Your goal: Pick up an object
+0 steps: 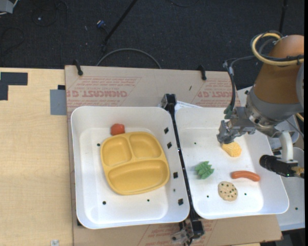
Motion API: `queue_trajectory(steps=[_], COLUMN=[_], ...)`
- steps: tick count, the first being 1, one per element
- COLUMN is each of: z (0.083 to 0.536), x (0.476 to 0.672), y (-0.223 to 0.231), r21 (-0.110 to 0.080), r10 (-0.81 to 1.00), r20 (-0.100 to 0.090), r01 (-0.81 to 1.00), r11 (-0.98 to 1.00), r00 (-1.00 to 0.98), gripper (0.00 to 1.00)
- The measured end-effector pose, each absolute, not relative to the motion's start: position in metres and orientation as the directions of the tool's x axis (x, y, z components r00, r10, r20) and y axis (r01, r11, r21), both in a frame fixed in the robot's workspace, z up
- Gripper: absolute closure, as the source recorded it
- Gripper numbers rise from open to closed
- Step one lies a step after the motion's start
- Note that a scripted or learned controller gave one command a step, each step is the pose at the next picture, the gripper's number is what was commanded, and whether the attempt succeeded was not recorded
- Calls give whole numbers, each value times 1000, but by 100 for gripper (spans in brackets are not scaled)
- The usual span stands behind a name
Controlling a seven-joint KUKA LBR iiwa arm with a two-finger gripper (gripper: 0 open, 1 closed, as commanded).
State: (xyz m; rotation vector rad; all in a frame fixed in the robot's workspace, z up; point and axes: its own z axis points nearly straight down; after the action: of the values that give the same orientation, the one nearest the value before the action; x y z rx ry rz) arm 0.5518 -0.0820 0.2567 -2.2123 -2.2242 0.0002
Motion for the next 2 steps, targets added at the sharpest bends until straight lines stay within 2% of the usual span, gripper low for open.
queue_trajectory(steps=[2], z=[258], x=[562], y=[25], r21=[-3], r10=[1000], r20=[2], r01=[1000], r11=[5], r00=[-4], gripper=[100])
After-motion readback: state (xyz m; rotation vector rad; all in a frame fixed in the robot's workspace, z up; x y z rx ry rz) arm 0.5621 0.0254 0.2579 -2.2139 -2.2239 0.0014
